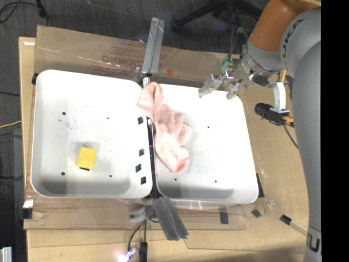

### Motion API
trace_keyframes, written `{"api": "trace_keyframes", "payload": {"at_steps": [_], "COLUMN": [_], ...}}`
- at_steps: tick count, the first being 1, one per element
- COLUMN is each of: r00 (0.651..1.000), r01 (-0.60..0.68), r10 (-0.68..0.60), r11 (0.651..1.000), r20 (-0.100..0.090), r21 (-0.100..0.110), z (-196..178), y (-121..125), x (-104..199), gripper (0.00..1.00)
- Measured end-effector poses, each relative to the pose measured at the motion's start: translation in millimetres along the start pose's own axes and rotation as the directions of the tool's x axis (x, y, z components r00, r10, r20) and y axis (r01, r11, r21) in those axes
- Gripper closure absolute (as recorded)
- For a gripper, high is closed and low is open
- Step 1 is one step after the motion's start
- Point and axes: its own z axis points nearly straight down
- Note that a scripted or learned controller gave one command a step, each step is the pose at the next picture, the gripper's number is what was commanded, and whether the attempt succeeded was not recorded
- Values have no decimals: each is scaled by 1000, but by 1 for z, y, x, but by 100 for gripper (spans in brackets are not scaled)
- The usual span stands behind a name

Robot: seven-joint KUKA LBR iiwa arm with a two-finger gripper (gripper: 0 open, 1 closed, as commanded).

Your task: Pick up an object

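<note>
A pink cloth [166,128] lies crumpled along the left side of the right bin [229,162], its upper end draped over the divider between the bins. A small yellow block [86,158] rests on the floor of the left bin [65,91], toward the front left. My gripper [220,87] hangs above the back edge of the right bin, to the right of the cloth and apart from it. Its two fingers are spread open with nothing between them.
A grey bar [152,48] sticks up behind the divider between the bins. Brown cardboard [109,51] lies under the bins. The arm's orange band [272,21] and grey body fill the upper right.
</note>
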Motion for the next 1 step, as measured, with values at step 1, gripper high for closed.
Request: {"api": "trace_keyframes", "payload": {"at_steps": [1], "r00": [974], "r01": [228], "r10": [-228], "r11": [974], "r20": [-1], "r21": [0], "z": [97], "y": [5], "x": [56], "gripper": [0]}}
